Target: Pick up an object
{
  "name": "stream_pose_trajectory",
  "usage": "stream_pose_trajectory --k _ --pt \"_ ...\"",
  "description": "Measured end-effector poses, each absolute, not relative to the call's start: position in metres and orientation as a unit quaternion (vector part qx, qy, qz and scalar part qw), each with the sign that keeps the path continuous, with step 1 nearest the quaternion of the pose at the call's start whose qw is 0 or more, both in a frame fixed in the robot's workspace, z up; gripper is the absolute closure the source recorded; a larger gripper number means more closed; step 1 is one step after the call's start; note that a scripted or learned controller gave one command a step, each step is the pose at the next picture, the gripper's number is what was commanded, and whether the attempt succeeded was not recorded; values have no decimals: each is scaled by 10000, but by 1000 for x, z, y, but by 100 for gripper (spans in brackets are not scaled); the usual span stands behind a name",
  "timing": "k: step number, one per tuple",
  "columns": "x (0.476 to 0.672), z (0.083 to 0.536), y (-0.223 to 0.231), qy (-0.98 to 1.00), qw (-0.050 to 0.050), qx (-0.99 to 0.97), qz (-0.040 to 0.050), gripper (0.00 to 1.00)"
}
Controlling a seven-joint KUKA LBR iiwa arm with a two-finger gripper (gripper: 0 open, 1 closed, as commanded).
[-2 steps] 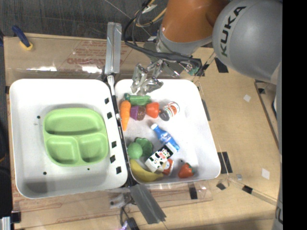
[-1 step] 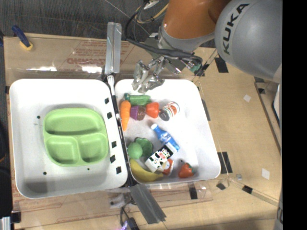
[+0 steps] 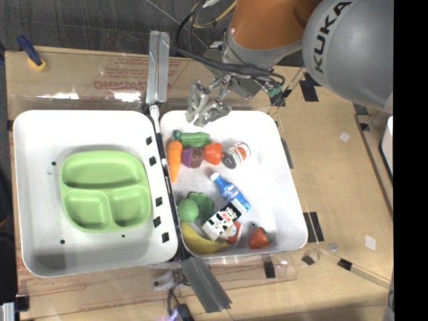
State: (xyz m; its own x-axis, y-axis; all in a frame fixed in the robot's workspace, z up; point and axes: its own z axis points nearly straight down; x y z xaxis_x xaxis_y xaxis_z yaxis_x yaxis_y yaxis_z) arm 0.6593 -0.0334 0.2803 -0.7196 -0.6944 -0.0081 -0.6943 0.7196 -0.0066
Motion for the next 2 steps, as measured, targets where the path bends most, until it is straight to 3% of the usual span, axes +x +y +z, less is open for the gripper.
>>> stream_pose_trajectory --k 2 --pt "661 302 -32 9268 93 -3753 -27 100"
